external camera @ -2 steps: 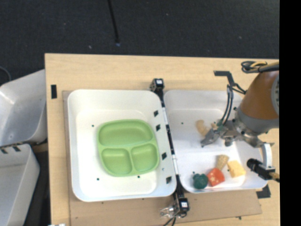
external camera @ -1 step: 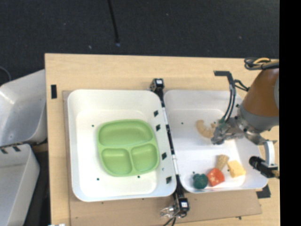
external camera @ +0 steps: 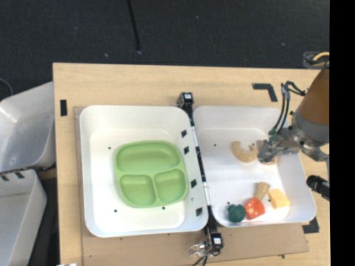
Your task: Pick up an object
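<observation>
Camera view: pincer [external camera: 265,151] low in right bin [external camera: 222,121], touching beige piece [external camera: 243,152].

Right bin [external camera: 222,127]: the gripper [external camera: 265,151] sits low at mid-floor, with a beige curved piece [external camera: 243,152] just to its left. Bare floor lies beyond that piece and above the gripper. Below the gripper, a tan piece [external camera: 262,191], yellow block [external camera: 279,199], red piece [external camera: 254,208] and green piece [external camera: 236,213] crowd the near wall.
</observation>
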Motion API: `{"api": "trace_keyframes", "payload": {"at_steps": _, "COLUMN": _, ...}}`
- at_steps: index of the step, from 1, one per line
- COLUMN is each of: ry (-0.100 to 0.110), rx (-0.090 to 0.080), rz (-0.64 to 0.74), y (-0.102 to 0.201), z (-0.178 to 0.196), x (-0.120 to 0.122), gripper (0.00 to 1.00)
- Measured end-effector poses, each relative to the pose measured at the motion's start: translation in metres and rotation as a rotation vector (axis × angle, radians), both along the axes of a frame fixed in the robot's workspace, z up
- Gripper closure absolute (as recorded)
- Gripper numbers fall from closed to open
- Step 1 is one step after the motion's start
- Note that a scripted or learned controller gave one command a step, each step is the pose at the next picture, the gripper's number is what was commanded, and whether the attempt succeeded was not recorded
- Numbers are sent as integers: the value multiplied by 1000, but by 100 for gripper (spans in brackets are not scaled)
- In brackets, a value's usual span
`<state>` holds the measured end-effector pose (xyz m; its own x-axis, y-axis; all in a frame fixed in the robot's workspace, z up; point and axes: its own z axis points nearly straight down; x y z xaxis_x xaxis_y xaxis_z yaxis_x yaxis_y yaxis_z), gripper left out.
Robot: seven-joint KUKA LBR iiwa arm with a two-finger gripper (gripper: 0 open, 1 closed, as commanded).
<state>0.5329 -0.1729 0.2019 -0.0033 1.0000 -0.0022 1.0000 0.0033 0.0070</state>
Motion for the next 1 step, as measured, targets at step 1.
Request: {"api": "trace_keyframes", "payload": {"at_steps": 1, "ry": 0, "rx": 0, "rz": 1, "y": 3, "z": 49, "x": 10, "gripper": 100}}
